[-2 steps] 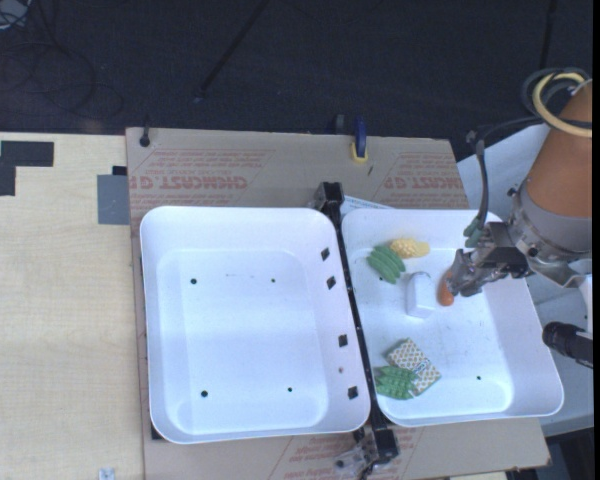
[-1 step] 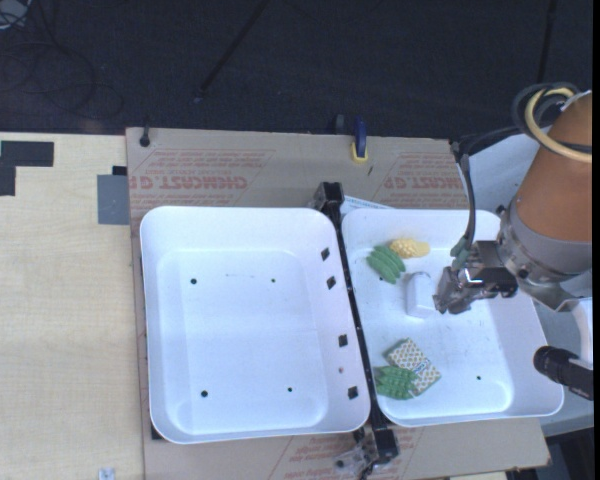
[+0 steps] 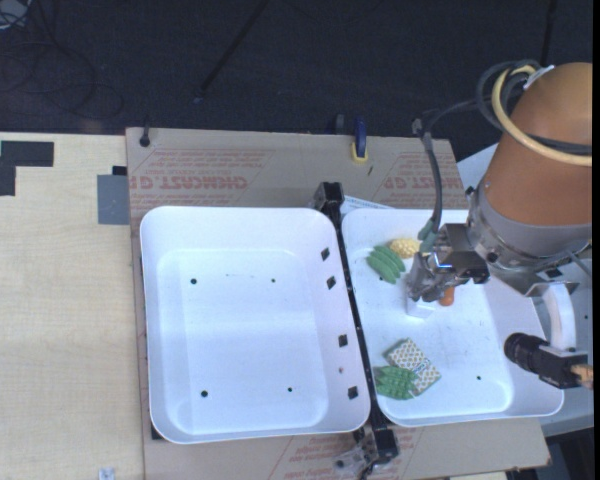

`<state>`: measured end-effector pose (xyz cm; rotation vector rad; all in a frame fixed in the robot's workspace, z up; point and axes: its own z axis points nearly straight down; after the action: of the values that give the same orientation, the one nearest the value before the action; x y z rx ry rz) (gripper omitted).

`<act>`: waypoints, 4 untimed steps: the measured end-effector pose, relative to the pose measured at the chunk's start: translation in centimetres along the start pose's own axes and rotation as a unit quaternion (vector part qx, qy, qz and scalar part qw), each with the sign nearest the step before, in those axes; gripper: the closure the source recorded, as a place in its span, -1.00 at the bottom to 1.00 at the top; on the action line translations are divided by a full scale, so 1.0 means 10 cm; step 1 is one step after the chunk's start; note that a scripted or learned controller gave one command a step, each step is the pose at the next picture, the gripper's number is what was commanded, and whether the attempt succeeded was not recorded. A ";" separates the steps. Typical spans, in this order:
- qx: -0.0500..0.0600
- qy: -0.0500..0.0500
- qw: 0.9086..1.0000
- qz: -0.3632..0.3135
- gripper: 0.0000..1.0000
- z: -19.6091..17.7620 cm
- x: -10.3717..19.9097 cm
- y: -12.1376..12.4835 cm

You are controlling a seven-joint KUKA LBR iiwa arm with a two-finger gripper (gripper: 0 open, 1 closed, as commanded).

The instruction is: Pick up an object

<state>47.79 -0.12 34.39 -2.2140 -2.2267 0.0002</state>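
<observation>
My gripper (image 3: 423, 290) hangs low over the middle of the right bin (image 3: 480, 393). Just to its left lies a green pea pod (image 3: 385, 263), with a small yellow corn piece (image 3: 405, 247) behind it. A small orange thing (image 3: 447, 297) shows right beside the gripper, and whether it is held cannot be told. Near the front of the same bin lies a patterned packet (image 3: 413, 358), and a second green pod (image 3: 393, 382) touches its front edge.
The left bin (image 3: 170, 268) stands beside the right one, with a black divider (image 3: 342, 298) between them. Both rest on a cardboard sheet (image 3: 230, 168) on the pale bench. The arm's orange band (image 3: 550, 138) rises at the right.
</observation>
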 end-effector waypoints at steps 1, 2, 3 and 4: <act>0.000 -0.001 1.000 0.002 1.00 0.11 0.29 0.79; 0.002 0.000 1.000 0.002 1.00 0.02 0.45 0.52; -0.002 0.000 1.000 0.001 1.00 -0.66 0.80 0.58; 0.004 -0.001 1.000 0.003 1.00 -0.23 0.65 0.06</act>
<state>48.31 6.43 36.68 -2.2182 -2.2165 0.0125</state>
